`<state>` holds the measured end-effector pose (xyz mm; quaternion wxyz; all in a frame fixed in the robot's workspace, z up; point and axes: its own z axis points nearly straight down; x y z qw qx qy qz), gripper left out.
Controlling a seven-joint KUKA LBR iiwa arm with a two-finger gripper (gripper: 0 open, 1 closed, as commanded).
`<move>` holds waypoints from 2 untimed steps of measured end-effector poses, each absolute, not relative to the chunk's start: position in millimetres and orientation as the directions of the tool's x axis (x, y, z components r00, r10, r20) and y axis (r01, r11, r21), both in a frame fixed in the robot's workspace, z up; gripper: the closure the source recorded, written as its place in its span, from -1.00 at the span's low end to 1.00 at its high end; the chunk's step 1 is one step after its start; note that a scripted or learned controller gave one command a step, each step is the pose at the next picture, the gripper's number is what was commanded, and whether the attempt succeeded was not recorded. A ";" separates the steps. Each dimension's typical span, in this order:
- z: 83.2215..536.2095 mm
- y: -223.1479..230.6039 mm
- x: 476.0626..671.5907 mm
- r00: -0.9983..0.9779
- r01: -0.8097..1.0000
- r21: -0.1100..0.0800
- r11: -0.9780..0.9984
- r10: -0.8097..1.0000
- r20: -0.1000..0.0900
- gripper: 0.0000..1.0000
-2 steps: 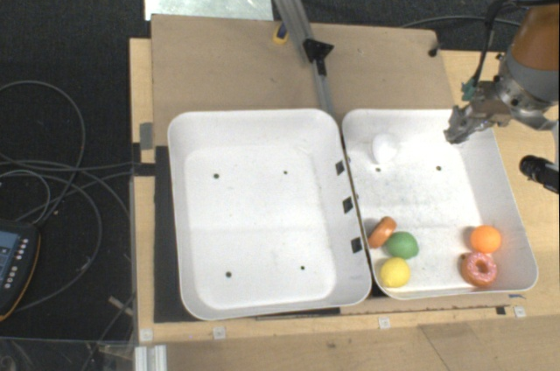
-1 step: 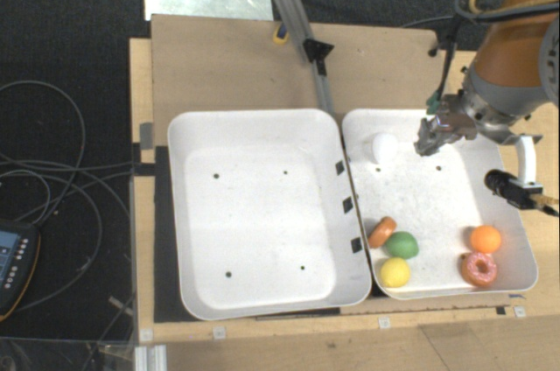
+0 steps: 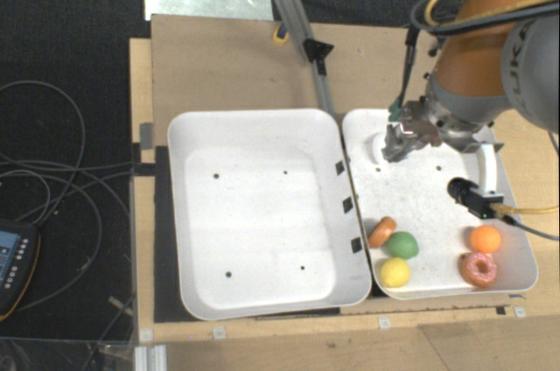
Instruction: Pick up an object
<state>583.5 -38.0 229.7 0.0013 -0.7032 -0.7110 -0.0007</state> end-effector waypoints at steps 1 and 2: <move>221.0 13.3 559.0 -0.010 1.000 -0.003 0.010 1.000 0.003 1.00; 234.1 57.7 543.8 -0.011 1.000 0.000 0.011 1.000 0.003 1.00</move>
